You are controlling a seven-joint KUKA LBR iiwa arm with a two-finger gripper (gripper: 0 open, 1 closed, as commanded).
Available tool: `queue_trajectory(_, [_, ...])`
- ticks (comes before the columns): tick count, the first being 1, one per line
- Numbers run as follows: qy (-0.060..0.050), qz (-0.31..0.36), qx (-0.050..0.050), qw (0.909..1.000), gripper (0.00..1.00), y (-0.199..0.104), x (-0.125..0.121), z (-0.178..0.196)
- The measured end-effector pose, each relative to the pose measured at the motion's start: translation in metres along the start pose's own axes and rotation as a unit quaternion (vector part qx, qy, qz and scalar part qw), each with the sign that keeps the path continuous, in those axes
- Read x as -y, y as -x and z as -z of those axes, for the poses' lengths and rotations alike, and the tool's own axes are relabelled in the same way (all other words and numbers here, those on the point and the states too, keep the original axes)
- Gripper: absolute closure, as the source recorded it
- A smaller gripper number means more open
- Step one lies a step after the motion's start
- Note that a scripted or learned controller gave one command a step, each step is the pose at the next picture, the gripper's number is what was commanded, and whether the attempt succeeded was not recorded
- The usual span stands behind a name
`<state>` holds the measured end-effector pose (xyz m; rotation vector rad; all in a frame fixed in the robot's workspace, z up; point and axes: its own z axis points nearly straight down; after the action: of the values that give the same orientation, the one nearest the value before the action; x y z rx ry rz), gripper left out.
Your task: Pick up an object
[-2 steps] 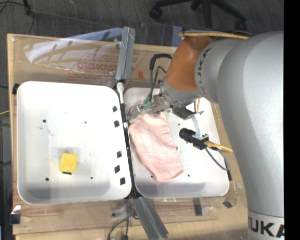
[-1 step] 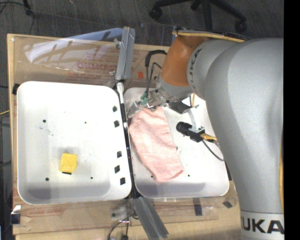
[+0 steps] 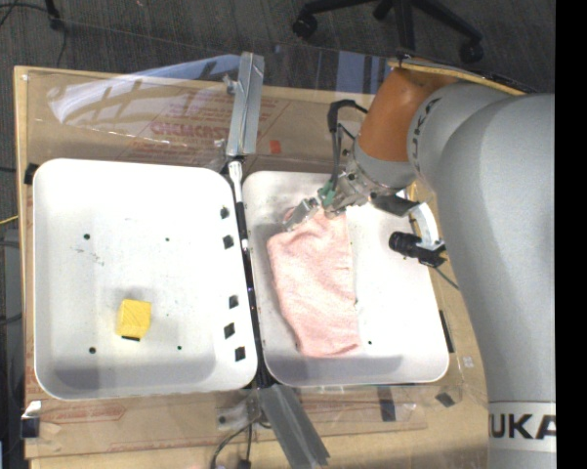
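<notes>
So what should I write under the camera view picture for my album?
Robot gripper at the top edge of a pink cloth in the right bin; yellow block in the left bin.

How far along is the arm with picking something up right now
Done: the arm has reached into the right bin, and the gripper sits at the top edge of the pink cloth. In hand: that corner looks bunched up toward the gripper, though a real grip can't be confirmed from this view. Left: lifting the cloth clear, since most of it lies flat on the bin floor. The yellow block sits untouched in the left bin.
</notes>
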<state>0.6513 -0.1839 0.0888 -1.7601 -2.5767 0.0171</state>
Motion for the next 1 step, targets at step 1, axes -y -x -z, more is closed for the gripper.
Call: queue_trajectory(1, [0.005,0.003,0.004,1.0,1.0,0.0002,-0.0027,0.0115])
